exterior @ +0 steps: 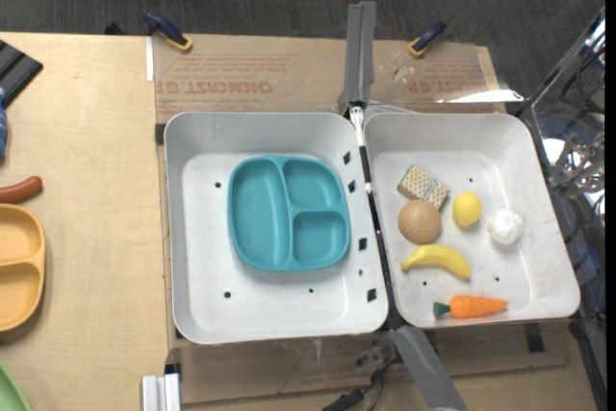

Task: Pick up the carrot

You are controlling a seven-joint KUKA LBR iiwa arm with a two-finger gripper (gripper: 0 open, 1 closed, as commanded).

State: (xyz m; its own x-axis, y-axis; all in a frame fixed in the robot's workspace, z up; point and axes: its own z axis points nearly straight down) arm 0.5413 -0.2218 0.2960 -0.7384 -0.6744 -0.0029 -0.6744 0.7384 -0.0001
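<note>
Small orange carrot with green top [469, 307] lies flat in the right shallow white bin [539, 207], near its front edge, green end pointing left. Just behind it, a yellow banana [438, 260], not touching. Further back: a round tan ball-like item [420, 221] touching a checkered beige block [423, 185], a small yellow lemon [467, 209], and a white crumpled lump [504, 226] towards the right wall. Left shallow white bin [192, 236] holds a teal three-compartment plastic tray [289, 213], roughly centred. Cardboard sheet [250, 77] sits behind the bins with two blue-yellow clamps [168, 31] on it. Light wooden tabletop [87, 159] at left carries an orange divided plate [19, 269] and a reddish sausage-shaped item [19, 189]. Gripper state: cannot tell.
</note>
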